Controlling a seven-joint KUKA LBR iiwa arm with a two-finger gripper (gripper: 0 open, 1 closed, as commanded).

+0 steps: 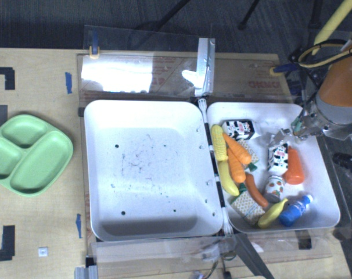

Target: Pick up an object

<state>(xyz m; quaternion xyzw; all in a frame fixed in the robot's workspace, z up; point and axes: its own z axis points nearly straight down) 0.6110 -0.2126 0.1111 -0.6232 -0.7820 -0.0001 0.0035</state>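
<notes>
**End effector poised over the crowded right bin**

The end effector [297, 128] is seen above the far right part of the right bin [330, 199], which lies at the table's right edge. Whether anything is gripped, or how the end effector is set, cannot be told: its tip is small and blurred against the white wall.

The candidates are heaped in that bin: a corn cob [219, 142], carrots [239, 151], a cow-patterned carton [239, 129], a banana [272, 213] and a blue bottle [295, 210]. The orange piece [294, 166] beside the small carton [278, 157] lies nearest the tool.

A clean pick would probably be served by a straight descent onto one isolated object, away from the bin wall.

The arm's upper part is cut off at the right edge.
</notes>
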